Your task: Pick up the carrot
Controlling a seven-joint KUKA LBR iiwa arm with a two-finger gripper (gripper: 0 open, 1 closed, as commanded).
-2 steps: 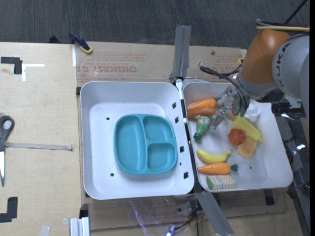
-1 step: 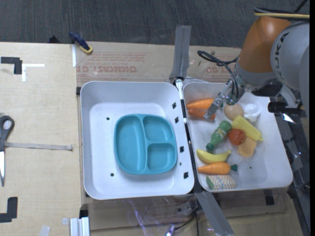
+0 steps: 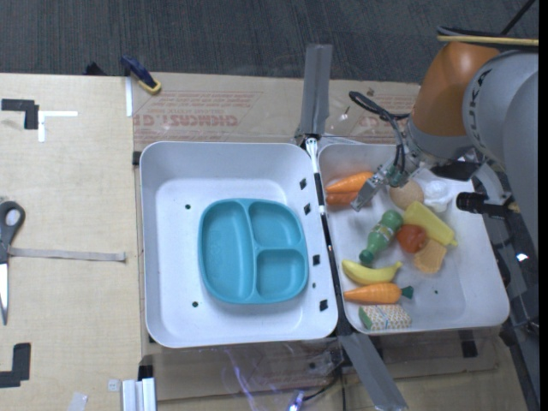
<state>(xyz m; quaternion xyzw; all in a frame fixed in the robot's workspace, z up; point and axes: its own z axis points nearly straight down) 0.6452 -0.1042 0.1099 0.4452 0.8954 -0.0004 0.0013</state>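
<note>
We see the gripper (image 3: 374,187) low over the far left corner of the right bin (image 3: 479,311), its tips just at the right end of a carrot (image 3: 348,186) that lies along the bin's far left wall. We cannot tell how far the claw is open, nor whether it has hold of anything; the tips are too small and dark to read. A second carrot (image 3: 373,294) lies near the bin's near edge, just beyond a small patterned box (image 3: 384,317) and just nearer than a banana (image 3: 369,271). Mid-bin we note a green bottle (image 3: 380,237), a tomato (image 3: 411,237), a yellow corn-like piece (image 3: 431,223), an orange wedge (image 3: 430,256) and a pale egg-shaped item (image 3: 406,194). The left bin (image 3: 163,255) carries a blue divided plate (image 3: 253,251) at its centre. On the bench's left edge lie scissors (image 3: 8,247). A blue-and-yellow clip (image 3: 140,72) sits beyond the left bin's far left corner.
</note>
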